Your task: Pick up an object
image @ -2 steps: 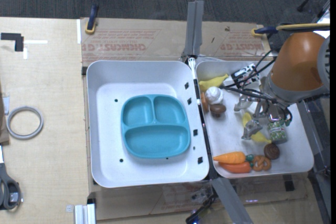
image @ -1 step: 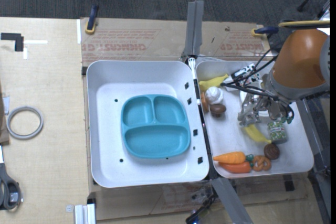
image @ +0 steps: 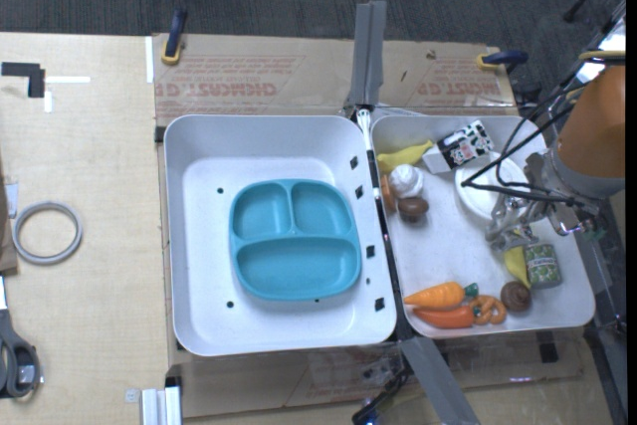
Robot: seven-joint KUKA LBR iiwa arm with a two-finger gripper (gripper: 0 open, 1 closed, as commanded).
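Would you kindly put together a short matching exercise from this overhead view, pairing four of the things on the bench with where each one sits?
Things:
1. blue divided plate
2. carrot
3. roll of tape
4. yellow banana

Places:
A. on the wooden bench, left of both bins
B. near the front edge of the right bin
C. in the middle of the left bin
D. toward the back of the right bin, near the divider

Pairs: 1-C, 2-B, 3-A, 4-D
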